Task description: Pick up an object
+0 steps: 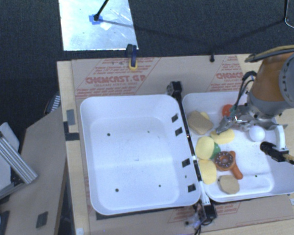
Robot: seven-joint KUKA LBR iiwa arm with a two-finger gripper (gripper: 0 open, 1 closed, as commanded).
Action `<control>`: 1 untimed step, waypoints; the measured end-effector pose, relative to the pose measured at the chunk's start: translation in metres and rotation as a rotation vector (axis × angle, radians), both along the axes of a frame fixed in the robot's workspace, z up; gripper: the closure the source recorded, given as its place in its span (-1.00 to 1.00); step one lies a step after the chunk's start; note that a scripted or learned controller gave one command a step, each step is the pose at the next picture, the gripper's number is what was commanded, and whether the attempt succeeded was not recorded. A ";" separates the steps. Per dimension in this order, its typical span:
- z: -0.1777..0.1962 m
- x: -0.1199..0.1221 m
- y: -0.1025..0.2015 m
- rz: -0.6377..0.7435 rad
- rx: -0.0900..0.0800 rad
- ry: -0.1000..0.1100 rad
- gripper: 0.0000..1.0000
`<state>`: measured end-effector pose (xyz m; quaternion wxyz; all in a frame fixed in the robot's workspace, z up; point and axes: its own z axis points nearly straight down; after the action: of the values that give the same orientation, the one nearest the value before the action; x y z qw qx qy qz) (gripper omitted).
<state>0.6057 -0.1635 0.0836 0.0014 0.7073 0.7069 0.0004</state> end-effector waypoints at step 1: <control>0.002 0.029 0.072 0.010 0.002 -0.001 -1.00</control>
<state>0.6351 -0.0917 0.0855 0.0009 0.7036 0.7106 0.0013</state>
